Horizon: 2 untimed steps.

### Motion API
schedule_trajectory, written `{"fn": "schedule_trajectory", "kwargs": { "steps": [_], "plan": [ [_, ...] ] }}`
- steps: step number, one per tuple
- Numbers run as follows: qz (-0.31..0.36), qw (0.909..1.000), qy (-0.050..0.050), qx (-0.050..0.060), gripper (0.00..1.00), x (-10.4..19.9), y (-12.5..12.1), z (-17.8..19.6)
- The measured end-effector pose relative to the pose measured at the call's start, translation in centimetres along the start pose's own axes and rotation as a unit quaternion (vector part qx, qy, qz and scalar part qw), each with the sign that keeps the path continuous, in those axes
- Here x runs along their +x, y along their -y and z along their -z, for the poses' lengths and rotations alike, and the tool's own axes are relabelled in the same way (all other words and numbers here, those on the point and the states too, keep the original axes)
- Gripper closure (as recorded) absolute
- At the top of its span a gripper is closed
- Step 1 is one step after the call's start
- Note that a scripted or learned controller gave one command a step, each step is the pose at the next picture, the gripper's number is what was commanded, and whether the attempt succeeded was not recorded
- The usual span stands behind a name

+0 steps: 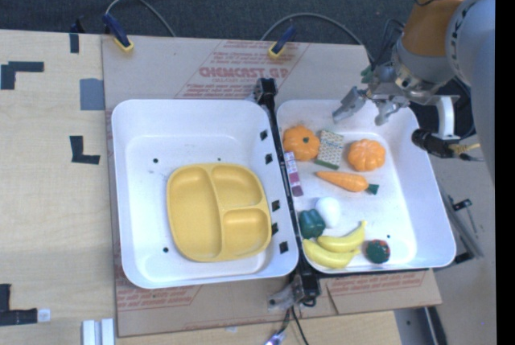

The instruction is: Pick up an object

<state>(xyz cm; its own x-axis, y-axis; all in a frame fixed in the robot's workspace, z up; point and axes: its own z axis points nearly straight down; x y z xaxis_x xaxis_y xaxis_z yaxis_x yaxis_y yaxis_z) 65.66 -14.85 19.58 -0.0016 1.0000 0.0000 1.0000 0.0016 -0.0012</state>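
My gripper [368, 110] hangs over the far edge of the right bin [426, 199], its two fingers spread apart with nothing between them. Below it in the bin lie two small orange pumpkins [301, 142] [365, 155], a speckled green sponge block [330, 147] between them, a carrot [344, 182], a pink and white stick [292, 173], a white egg [330, 210], a dark green pepper [311, 223], yellow bananas [334, 247] and a red-green strawberry-like fruit [376, 251].
The left bin [133, 174] holds a yellow divided plate [219, 211]. Black clips sit along the wall between the bins [273, 166]. Cardboard [201, 70] lies under both bins, with clamps at its far edge.
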Motion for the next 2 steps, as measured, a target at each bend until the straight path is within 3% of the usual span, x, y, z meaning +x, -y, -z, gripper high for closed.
{"fn": "schedule_trajectory", "kwargs": {
  "steps": [1,2],
  "plan": [
    [0.000,1.0000,0.000,-0.001,0.00,-2.3,2.9,-8.9],
    [0.000,1.0000,0.000,-0.001,0.00,3.1,9.7,-11.0]
  ]
}}
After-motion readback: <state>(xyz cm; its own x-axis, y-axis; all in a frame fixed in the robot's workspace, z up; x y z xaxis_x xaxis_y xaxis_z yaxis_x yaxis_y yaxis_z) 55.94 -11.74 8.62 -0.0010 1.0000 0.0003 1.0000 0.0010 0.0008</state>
